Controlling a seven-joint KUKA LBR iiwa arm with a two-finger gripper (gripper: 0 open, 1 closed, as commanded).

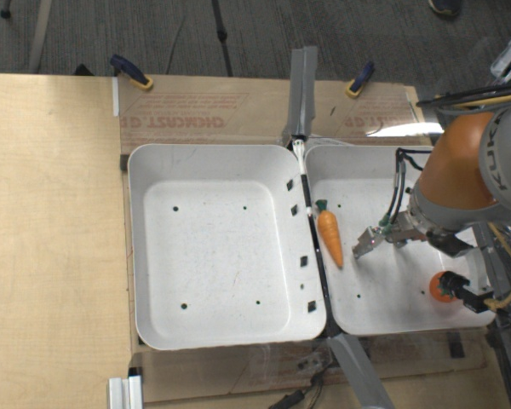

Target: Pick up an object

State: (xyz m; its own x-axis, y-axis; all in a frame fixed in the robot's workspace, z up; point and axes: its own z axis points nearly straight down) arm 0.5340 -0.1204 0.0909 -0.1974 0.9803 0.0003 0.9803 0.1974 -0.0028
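Carrot (329, 238), orange with a small green top, lies in the right bin (366, 309) close against its left wall, at centre-right of the frame, its green end toward the top and its tip toward the bottom. Just right of it, the pincer (363, 245) sits low over the bin floor, apart from the carrot and with nothing between its fingers; whether they are open or closed cannot be told. Its grey arm (460, 177) with the orange band comes in from the right edge. Near the bin's lower right, partly behind the arm, sits a small orange-red object (443, 286). The left bin (145, 245) fills the frame's centre on the wooden worktop (51, 228).
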